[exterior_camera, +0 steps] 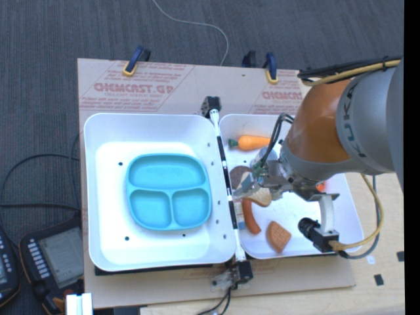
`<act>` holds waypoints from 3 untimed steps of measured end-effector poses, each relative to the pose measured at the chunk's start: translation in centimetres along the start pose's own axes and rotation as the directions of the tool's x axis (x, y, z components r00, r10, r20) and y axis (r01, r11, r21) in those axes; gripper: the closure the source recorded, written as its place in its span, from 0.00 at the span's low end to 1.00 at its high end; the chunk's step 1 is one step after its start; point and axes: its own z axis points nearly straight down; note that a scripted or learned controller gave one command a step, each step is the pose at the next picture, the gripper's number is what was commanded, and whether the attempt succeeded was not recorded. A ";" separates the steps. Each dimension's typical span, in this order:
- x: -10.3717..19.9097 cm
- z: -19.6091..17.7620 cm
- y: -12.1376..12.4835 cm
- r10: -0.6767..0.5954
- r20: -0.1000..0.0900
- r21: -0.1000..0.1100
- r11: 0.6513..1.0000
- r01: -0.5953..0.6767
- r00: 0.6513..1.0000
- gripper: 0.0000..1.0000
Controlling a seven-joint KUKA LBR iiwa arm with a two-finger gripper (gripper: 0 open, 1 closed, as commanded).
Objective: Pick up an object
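Note:
The right bin (348, 231) holds several toy foods. An orange carrot (252, 142) lies at its far left. A red-orange sausage (251, 216) lies near the left wall, and a tan bread-like piece (278, 235) sits by the front wall. My gripper (257, 186) hangs low over the bin's left half, right above a pale beige piece (262, 197) and a grey-brown round thing (239, 175). The arm's grey and orange wrist covers the bin's middle. A small red bit (320, 186) peeks out at the arm's right.
The left bin (105, 245) carries a light blue divided plate (169, 190) with three compartments. A clamp ridge (223, 169) runs between the two bins. Blue clamps (135, 58) hold the cardboard base at the back edge.

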 end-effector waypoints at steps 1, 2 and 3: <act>0.0 -0.9 0.1 -0.001 0.000 0.000 1.000 0.001 1.000 1.00; 0.0 -1.9 0.1 -0.001 0.000 0.000 1.000 0.001 1.000 1.00; 7.0 0.9 -0.3 0.000 0.000 0.001 1.000 0.000 1.000 1.00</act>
